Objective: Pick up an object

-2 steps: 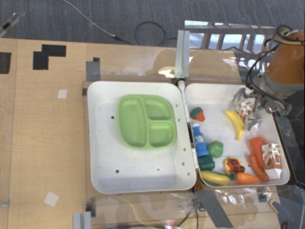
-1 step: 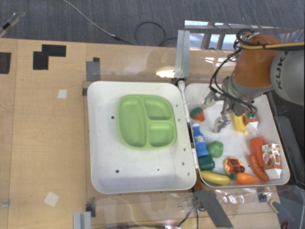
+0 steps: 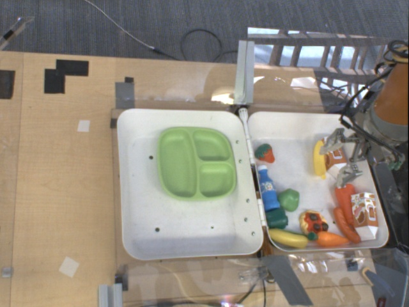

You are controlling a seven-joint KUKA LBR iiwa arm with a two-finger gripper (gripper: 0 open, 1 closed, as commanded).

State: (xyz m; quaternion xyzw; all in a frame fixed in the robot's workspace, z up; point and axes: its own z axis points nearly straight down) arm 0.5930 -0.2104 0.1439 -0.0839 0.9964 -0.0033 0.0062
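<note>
We had the gripper (image 3: pixel 340 153) spread open over the right bin (image 3: pixel 294 162), near a yellow toy (image 3: pixel 319 158), holding nothing.

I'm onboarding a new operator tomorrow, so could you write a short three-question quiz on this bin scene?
1. True or false: the green divided plate lies in the left bin.
2. Which item lies nearest the gripper? A) yellow banana B) upright yellow item C) strawberry
3. Fill in: the blue bottle lies along the right bin's ____ wall, beside the divider.

Key: 1 true; 2 B; 3 left.
</note>
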